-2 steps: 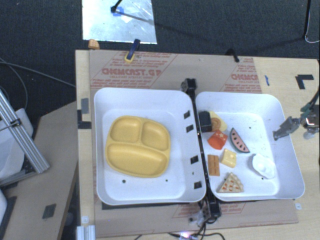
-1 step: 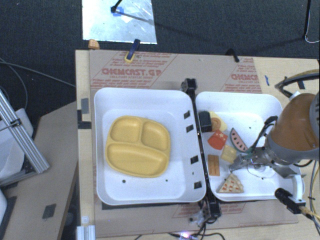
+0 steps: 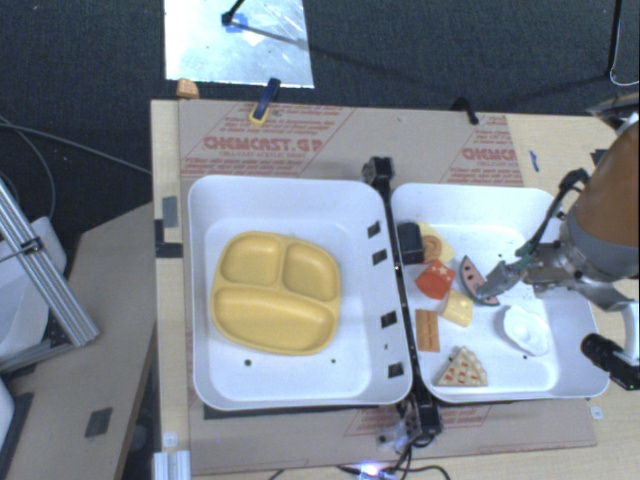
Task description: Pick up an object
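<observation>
**A:** Watching from the side of the worktop. The arm comes in from the right of the frame, and its end effector sits low over the right bin, at the watermelon slice. Whether its fingers stand wide or narrow, I cannot tell; they blur into the slice from here.

**B:** Nothing held, then?

**A:** Nothing I can see between the fingers. Candidates all lie in the left half of the right bin: red piece near centre frame, yellow wedge just below it, orange bar by the divider, pizza slice toward the lower edge, white lump under the wrist. Dark block and a pale round piece sit higher up.

**B:** How would you do it well?

**A:** My judgement: commit to the watermelon slice, since the tool is already at it. It looks thin and curved, so the fingers should straddle the narrow way across, not along the rind. Come straight down, close only once both fingers are past the top edge, then lift vertically.

**B:** Risks?

**A:** The red piece and yellow wedge lie just beside it; a skewed approach could nudge them or pinch two things. A flat slice may also skid on the smooth bin floor.

**B:** Left bin?

**A:** Holds the yellow divided tray. Leave it.
</observation>
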Controlling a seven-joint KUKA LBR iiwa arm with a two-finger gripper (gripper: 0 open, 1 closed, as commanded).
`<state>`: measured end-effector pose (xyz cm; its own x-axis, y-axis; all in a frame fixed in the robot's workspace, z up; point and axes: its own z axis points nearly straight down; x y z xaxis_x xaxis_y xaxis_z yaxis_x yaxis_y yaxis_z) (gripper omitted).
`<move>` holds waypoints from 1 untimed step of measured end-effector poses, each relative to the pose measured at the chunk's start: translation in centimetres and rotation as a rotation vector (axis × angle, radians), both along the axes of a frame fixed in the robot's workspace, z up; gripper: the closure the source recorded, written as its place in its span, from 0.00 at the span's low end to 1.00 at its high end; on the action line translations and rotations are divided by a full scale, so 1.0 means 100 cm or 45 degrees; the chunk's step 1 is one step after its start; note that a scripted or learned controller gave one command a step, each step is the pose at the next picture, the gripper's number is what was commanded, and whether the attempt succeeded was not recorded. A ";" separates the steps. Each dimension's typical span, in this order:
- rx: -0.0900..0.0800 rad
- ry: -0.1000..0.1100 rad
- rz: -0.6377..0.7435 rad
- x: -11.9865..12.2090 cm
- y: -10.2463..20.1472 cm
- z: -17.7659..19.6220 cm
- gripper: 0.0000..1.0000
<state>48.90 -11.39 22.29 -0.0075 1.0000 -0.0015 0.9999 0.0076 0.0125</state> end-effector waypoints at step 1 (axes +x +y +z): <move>0.002 -0.012 0.004 -0.001 0.057 0.197 0.00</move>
<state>48.85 -5.73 42.03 -0.0110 0.9999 -0.0001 0.9997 0.0110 0.0223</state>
